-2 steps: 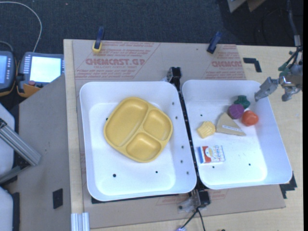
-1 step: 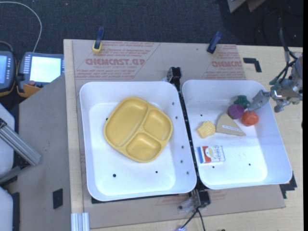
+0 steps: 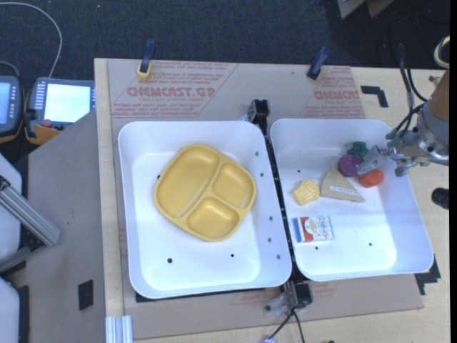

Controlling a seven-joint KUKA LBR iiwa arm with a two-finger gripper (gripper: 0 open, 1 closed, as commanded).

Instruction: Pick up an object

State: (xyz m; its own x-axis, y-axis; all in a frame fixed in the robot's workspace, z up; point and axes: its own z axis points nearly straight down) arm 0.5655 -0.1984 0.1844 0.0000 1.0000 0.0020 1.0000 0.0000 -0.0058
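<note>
The right bin (image 3: 400,256) holds several small toys. A purple toy with a green top (image 3: 350,163) lies next to an orange-red piece (image 3: 372,179) near the bin's right wall. A beige wedge (image 3: 340,189) and a small yellow ridged piece (image 3: 305,191) lie left of them. A flat white card with red and blue print (image 3: 314,229) rests nearer the front. My gripper (image 3: 385,161) reaches in from the right and sits low, just above and beside the orange-red piece and the purple toy. Nothing is visibly lifted.
A yellow divided plate (image 3: 206,190) lies in the left bin (image 3: 143,263). The grey arm (image 3: 435,131) with cables crosses the right bin's far right rim. Clamps (image 3: 146,57) hold the cardboard base at the back.
</note>
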